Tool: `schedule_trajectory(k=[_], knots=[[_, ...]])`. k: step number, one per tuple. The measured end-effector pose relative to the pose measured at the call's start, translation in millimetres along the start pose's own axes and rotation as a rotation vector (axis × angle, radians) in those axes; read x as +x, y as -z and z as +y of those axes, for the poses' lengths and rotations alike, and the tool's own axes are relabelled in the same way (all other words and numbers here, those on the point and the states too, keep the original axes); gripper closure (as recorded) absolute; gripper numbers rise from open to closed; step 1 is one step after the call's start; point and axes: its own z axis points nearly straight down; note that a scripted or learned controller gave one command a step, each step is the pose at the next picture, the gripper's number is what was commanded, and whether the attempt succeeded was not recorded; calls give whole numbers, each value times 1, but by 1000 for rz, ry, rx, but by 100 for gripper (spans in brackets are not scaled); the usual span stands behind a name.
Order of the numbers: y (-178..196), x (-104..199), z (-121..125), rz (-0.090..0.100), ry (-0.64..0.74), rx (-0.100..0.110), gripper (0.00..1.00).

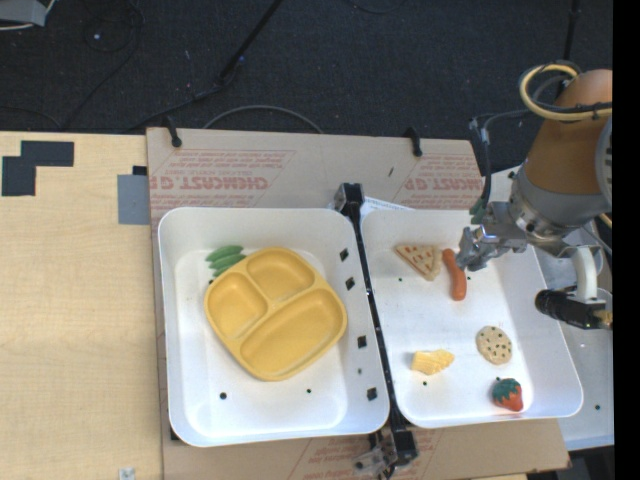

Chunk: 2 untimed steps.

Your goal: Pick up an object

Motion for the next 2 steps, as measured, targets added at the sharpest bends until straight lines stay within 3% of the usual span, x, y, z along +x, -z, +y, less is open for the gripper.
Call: schedule_trajectory(k=[1, 2], knots=[[1, 49, 12, 2, 1, 0, 100], [3, 99, 1, 1, 0, 3, 100]])
